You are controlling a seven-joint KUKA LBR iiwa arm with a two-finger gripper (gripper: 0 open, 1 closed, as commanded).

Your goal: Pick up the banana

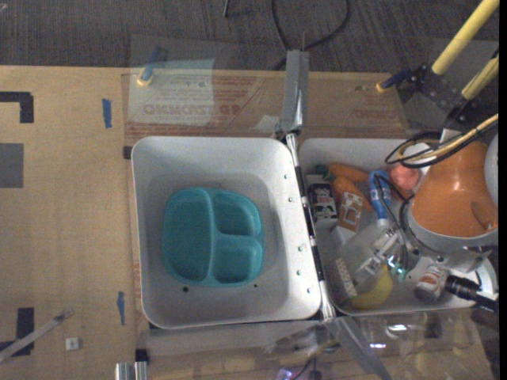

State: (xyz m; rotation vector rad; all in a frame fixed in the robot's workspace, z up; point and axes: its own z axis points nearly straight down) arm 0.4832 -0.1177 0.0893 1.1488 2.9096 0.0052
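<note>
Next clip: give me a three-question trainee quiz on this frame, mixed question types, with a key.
1. True or false: the teal divided plate lies in the right bin.
2. Multiple choice: the gripper is over which place? A) the left bin B) the right bin C) the cardboard beside the bins
3. Short answer: what yellow thing lies just below the gripper, near the right bin's front edge?

Key
1. False; it lies in the left bin.
2. B.
3. The banana, lying among the clutter; whether the jaws touch it cannot be told.
</note>
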